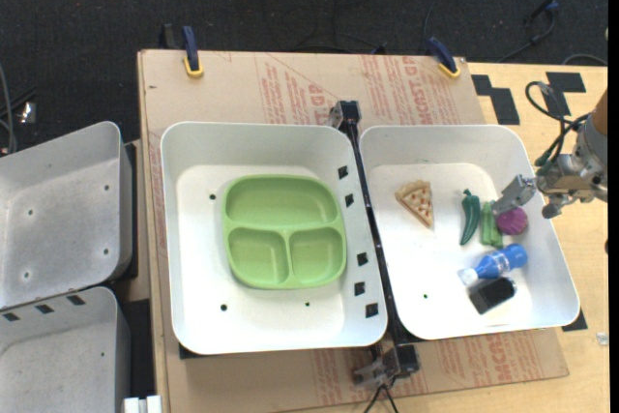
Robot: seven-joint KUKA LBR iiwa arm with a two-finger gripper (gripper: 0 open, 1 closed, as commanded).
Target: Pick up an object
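Pincer hangs at the right bin's far edge, spread, gripping nothing.
Just beneath lies a purple toy, beside a green pepper (both probably light, hard plastic, slippery); best pinched across the toy's rounded middle.
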